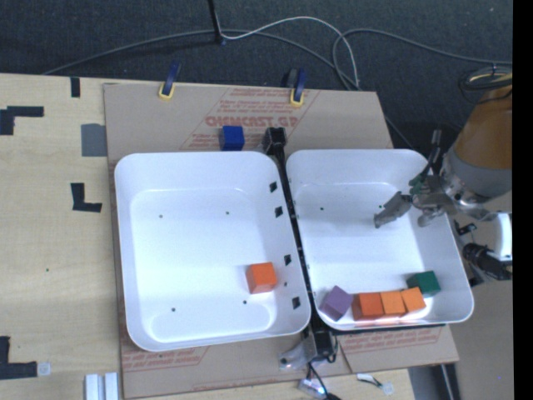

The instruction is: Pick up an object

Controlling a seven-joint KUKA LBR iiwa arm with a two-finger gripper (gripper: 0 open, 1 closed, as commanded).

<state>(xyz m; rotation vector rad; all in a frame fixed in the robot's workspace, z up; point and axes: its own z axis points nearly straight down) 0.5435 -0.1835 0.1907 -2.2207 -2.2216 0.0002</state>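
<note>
Blocks crowd the right bin's [433, 238] near wall, purple [336, 302], two orange [381, 304] and green [424, 282], so the gripper [398, 209] hovers above bare floor, whether its fingers are open I cannot tell.

Bench [50, 223]: cardboard sheet [250, 115], two white bins [133, 173], blue block [232, 137].

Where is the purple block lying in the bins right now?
The purple block lies in the right bin, in its near left corner by the divider, at the left end of a row beside two orange blocks.
</note>
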